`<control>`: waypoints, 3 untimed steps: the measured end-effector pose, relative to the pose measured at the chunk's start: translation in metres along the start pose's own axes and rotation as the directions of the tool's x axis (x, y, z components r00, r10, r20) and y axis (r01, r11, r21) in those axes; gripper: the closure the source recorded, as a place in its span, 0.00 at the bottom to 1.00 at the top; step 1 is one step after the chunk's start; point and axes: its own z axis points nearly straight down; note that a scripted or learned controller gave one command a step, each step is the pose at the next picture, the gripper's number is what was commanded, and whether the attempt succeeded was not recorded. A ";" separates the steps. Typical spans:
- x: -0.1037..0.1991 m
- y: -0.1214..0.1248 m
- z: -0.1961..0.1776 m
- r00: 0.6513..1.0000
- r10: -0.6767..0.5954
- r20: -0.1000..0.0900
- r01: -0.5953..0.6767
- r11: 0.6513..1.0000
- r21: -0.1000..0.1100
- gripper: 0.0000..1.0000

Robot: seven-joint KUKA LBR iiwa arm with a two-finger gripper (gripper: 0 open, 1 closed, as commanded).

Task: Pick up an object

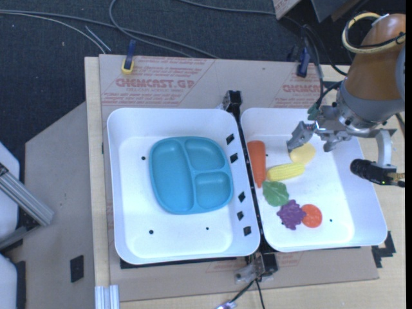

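The right bin (360, 201) holds several toy foods: an orange carrot (257, 161), a yellow corn cob (286, 170), a small yellow piece (304, 153), a green leafy item (275, 192), purple grapes (290, 214) and an orange-red round fruit (312, 216). My gripper (316, 138) hangs over the bin's upper middle. Its two grey fingers are spread open. The small yellow piece lies just below the left fingertip, and nothing is clamped between the fingers.
The left bin (129, 224) holds a blue divided plate (191, 173). A black divider with clips (239, 166) runs between the bins. A black fitting (372, 170) juts over the right bin's right rim. Clamps (128, 64) hold the brown board at the back.
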 end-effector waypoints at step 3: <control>-0.009 -0.003 0.092 1.000 0.000 0.001 0.000 1.000 -0.008 1.00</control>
